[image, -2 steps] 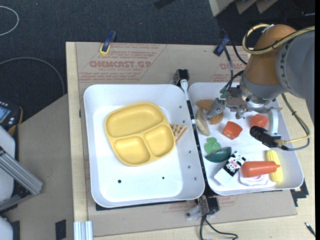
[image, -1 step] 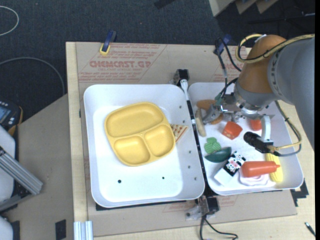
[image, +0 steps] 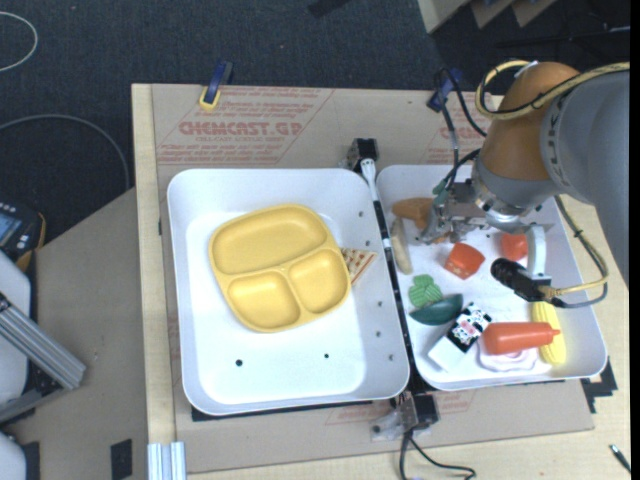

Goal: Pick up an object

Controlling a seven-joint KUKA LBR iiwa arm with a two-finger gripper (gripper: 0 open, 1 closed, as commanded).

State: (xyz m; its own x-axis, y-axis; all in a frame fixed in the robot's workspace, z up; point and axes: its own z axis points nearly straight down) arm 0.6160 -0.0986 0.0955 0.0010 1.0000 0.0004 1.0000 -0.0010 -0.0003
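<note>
You are at the reaching step: the grey arm's two-finger gripper [image: 447, 220] hangs low in the right white bin [image: 590, 353], near its upper left, beside a brown bread-like piece [image: 411, 209]. I cannot tell what the gripper is doing, and nothing looks lifted. Next, you need to settle on one object, perhaps the red block [image: 464, 260] just beside.

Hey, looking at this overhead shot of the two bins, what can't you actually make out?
- Gripper: its fingers blur into a metal tangle, so open or shut is unclear.
- Brown thing beside it: too small to name.
- Waffle piece: partly tucked under the yellow tray.
- Black-and-white block: its markings are too small to read.
- Arm: cut off by the right edge.
</note>
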